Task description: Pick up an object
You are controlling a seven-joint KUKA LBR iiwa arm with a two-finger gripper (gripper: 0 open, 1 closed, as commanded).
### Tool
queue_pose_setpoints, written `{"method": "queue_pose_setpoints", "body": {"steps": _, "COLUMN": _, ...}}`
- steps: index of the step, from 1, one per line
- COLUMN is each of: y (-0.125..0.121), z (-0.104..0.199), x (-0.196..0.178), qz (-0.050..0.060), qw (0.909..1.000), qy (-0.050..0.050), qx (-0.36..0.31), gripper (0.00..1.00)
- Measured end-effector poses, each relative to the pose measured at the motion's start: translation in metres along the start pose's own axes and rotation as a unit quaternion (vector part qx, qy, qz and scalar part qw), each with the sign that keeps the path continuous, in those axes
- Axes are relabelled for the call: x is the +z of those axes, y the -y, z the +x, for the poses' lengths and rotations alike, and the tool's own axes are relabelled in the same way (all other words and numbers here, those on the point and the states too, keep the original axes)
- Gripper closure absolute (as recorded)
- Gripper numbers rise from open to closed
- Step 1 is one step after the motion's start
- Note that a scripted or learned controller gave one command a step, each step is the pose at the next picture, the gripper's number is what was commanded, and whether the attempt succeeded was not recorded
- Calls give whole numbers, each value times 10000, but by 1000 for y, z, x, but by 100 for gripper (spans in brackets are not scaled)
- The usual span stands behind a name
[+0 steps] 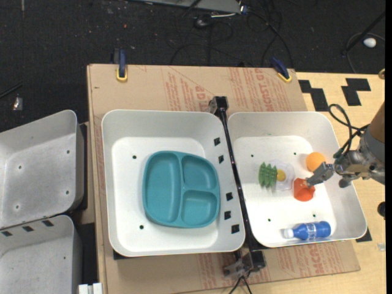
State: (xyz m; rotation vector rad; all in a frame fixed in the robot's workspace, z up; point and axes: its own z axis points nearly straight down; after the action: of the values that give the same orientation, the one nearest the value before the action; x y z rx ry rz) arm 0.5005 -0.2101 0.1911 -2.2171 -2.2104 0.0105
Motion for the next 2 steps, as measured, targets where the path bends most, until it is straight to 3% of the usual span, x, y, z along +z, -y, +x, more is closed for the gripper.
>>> {"method": "queue_pose_setpoints", "body": {"steps": 1, "y": -3, "z": 0, "x": -6, "qz": -59, "qw": 10000, "qy": 16, "qx": -19, "gripper": 0}}
{"method": "queue_pose_setpoints", "body": {"steps": 2, "y": 3, "z": 8, "x": 43, "qz": -37, "qw": 10000, "qy": 4, "qx": -9, "gripper": 0}}
